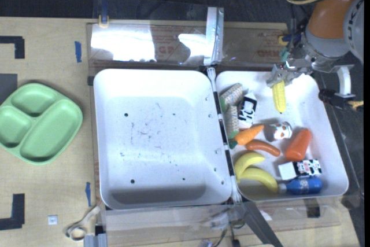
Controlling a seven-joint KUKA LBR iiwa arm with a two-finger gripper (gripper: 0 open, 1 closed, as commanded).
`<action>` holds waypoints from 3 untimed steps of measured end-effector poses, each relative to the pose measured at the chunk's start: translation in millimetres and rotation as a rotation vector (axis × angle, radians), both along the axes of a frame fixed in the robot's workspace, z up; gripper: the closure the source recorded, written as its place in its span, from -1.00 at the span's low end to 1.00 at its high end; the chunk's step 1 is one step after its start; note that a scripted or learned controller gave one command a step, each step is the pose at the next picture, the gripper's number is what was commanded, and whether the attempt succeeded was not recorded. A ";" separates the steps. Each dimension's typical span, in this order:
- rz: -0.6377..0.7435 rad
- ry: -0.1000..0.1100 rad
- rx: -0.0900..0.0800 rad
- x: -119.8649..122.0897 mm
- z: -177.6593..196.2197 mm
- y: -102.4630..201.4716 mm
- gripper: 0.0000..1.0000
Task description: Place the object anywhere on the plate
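Nearest me, a banana and a blue bottle lie at the front of the right bin. Further back the gripper hangs over that bin's far end, clenched on the top of a corn cob. The green plate sits on the bench, far left.

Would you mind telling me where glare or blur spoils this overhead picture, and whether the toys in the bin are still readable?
In the camera view, strong glare washes out the clear panel behind the left bin; the arm at top right looks soft and blurred; the toys read clearly, such as the corn and banana, with soft shadows.
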State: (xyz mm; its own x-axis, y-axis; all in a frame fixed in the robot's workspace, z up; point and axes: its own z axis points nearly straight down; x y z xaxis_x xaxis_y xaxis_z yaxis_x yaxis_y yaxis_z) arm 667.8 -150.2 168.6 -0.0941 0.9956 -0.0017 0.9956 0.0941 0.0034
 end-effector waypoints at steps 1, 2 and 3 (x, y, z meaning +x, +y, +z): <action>-0.145 0.002 0.002 -0.4 16.8 63.2 1.00; -0.109 0.004 0.003 -72.8 15.9 130.6 1.00; 0.207 0.005 0.002 -124.1 15.8 136.9 1.00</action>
State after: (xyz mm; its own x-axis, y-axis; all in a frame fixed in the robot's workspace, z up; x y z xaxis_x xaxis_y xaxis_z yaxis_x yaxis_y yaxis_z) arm 543.7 -13.2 184.4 -0.2966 0.9550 0.0017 0.9550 0.2966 -0.0011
